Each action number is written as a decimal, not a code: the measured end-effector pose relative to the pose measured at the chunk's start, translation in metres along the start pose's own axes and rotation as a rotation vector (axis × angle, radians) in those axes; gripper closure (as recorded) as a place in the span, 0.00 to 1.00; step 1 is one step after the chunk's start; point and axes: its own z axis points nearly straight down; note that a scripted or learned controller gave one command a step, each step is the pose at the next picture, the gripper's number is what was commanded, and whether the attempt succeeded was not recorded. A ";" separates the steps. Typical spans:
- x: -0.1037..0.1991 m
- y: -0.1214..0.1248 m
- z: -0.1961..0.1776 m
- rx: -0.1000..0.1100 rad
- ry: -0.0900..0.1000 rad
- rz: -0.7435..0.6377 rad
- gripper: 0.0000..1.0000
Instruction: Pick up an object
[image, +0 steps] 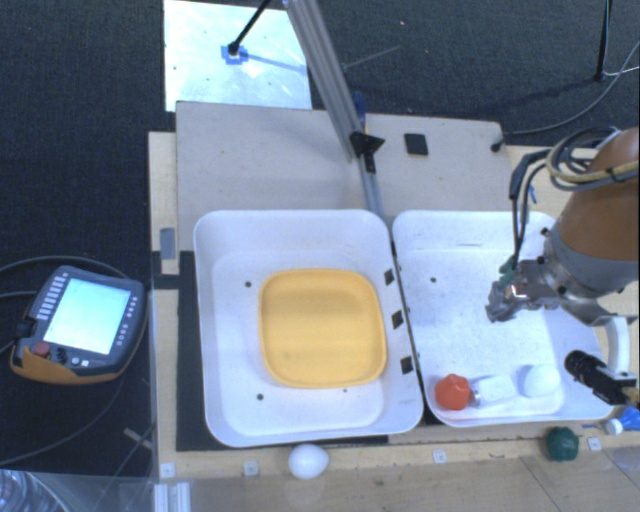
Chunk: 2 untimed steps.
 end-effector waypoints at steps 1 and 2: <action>0.000 0.001 -0.052 -0.001 0.000 0.000 1.00; 0.041 0.022 -0.035 0.005 0.001 -0.002 1.00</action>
